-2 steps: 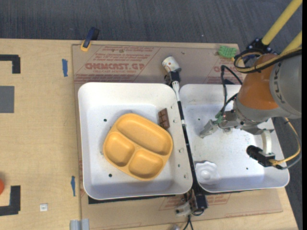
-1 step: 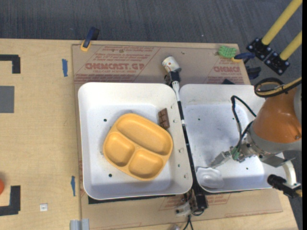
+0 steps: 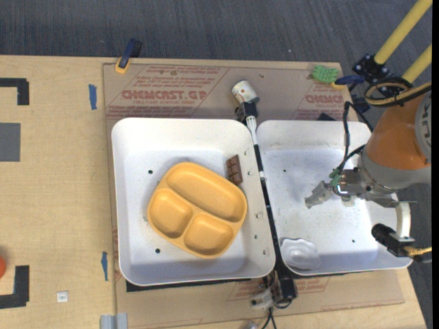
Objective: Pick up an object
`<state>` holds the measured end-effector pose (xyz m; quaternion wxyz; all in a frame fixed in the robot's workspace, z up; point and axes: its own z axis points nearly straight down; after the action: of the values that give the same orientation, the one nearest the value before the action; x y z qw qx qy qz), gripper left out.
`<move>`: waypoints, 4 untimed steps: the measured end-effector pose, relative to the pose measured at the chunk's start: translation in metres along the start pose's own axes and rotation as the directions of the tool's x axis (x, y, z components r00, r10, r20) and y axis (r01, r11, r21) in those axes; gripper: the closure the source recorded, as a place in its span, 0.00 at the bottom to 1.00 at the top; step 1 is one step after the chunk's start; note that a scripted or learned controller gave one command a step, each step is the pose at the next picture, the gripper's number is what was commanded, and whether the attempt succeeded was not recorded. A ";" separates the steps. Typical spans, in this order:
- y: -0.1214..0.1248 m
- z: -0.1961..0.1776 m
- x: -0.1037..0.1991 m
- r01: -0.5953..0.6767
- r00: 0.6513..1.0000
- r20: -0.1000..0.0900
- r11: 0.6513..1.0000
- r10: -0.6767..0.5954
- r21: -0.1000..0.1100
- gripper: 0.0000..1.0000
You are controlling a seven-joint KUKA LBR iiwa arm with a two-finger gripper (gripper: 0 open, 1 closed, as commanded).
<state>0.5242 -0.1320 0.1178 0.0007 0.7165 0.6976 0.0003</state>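
Observation:
A yellow three-compartment plate (image 3: 197, 208) lies upside-up in the left bin (image 3: 137, 149), tilted toward the front. A small brown block (image 3: 234, 169) rests by that bin's right wall, just beyond the plate. In the right bin (image 3: 309, 142), a clear, whitish lump (image 3: 300, 252) sits in the front left corner. My gripper (image 3: 318, 196) hangs low over the middle of the right bin, pointing left, apart from the whitish lump. Nothing shows in its grasp. The orange band of the arm (image 3: 396, 144) is above it at the right.
A white-topped post (image 3: 242, 91) stands behind the seam between the bins. A blue and yellow clamp (image 3: 127, 54) and a green clamp (image 3: 323, 74) hold the cardboard at the back. Black cables (image 3: 381, 88) loop near the arm.

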 end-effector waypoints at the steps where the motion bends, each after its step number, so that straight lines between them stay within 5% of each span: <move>1: 0.069 0.033 -0.056 0.228 0.974 -0.003 0.974 -0.228 -0.001 0.00; 2: 0.070 0.022 -0.056 0.229 0.973 0.000 0.973 -0.229 -0.004 1.00; 3: 0.070 0.022 -0.056 0.230 0.973 0.000 0.973 -0.230 -0.004 0.00; 4: 0.071 0.012 -0.056 0.230 0.973 0.002 0.973 -0.230 -0.007 1.00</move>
<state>0.5940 -0.1902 0.1064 0.0038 0.6307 0.7760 0.0023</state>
